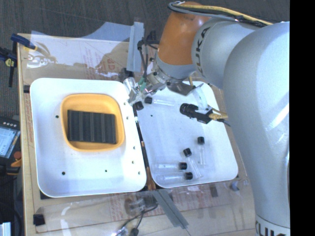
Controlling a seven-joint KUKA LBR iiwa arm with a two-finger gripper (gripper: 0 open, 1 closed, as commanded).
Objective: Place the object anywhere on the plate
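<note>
The yellow plate (89, 100) with a dark ridged middle lies in the left bin (49, 171). My gripper (136, 93) hangs over the far left corner of the right bin (224, 167), close to the wall between the two bins. Two small black caps (147, 101) lie just below it, and I cannot make out whether either is in its grasp. A black tool with a yellow tip (199, 113) lies in the right bin's far half. Several black caps (187, 152) and clear tubes (170, 166) are scattered in its near half.
The large grey arm (246, 82) with its orange band (179, 38) covers the right bin's far right side. Clear plastic sheeting (78, 53) and a grey bracket (135, 45) stand behind the bins. Cables and a metal strip (170, 208) lie along the front edge.
</note>
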